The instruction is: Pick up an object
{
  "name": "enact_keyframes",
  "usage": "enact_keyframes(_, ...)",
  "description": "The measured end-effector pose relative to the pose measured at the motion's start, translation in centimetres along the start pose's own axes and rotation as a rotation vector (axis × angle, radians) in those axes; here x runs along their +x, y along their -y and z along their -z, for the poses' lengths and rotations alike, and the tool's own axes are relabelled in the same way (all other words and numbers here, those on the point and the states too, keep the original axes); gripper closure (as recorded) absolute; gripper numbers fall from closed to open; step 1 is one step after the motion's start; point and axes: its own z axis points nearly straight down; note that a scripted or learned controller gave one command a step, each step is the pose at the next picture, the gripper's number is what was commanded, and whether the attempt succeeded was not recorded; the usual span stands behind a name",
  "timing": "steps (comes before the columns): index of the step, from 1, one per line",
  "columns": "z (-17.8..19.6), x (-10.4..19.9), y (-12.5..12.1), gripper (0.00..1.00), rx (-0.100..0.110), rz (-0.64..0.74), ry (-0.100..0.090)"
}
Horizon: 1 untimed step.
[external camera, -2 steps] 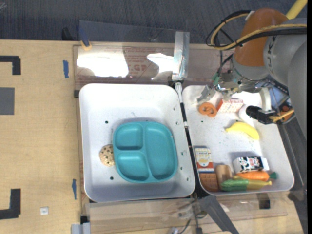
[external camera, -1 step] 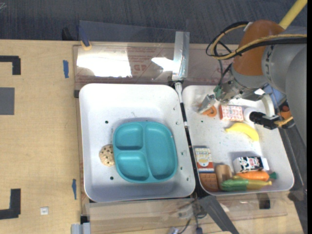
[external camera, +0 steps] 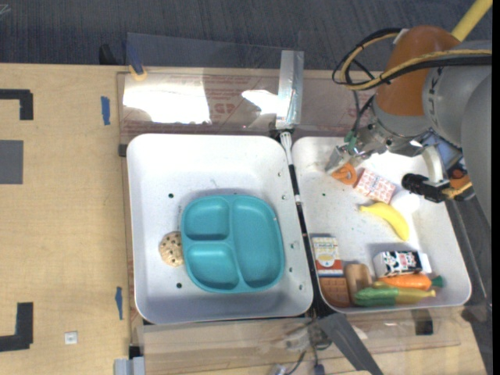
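Here, the banana (external camera: 388, 217) lies lengthwise, slanting toward the bin's (external camera: 457, 283) lower right.

tan wooden bench (external camera: 62, 233), dark grey floor (external camera: 195, 6)

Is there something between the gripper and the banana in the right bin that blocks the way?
Nothing visible blocks it. The gripper is at the bin's far end, by an orange piece; the banana lies nearer, with a pink-patterned box beside the path.
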Motion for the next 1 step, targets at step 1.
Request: enact_keyframes(1, 8.37, 9.48, -2.91, 1.00, 0.005, -0.058, -0.010)
